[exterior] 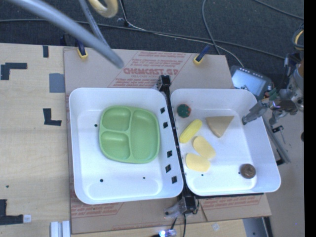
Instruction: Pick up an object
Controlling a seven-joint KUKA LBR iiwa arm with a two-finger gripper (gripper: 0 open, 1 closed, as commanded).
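The right bin [256, 184] holds several small objects. A dark green ball [183, 110] lies near its back left, with a yellow corn-shaped piece [190, 131] just in front of it. A tan wedge [219, 125] rests mid-bin. Two pale yellow chunks [203, 146] [197, 162] sit toward the front, and a brown round piece [247, 170] lies at the front right. My gripper [253, 113] hangs over the bin's right rim, to the right of the wedge and apart from it. Nothing shows in its grasp.
The left bin [84, 181] carries a green divided plate [130, 134]. A black divider strip [170, 132] runs between the bins. Cables [217, 28] and a grey hose [59, 16] cross the back of the bench. A small device [251, 81] sits behind the right bin.
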